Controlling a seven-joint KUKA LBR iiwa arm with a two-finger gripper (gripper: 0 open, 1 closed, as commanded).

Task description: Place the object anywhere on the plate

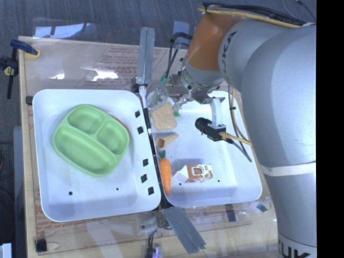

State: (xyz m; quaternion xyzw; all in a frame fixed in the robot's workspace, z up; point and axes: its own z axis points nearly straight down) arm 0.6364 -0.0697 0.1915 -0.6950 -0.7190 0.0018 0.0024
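Your arm [252,74] reaches in from the right and stands over the far left corner of the right bin [236,190]. The gripper [171,97] is low there, directly above a tan, bread-like slice [163,118] that lies against the bin's left wall. From this angle you cannot tell how far the jaws stand apart, nor whether they have hold of the slice; the wrist covers them.

The green plate [90,140], with its three compartments, sits in the left bin [54,198] and carries nothing. Also in the right bin: a smaller tan piece [167,140] just nearer than the slice, a carrot [165,175] along the left wall, and a small orange-and-white packet [198,172] near the middle of the bin. All are well apart from the plate.

Judgement: you are at the pick step, most likely aimed at the bread-like slice. Nothing has crossed to the plate, so the task is early.

The next move calls for a confirmed grip on the slice, a lift high enough to clear the divider [148,155] between the bins, then travel left and a release above any compartment of the plate.
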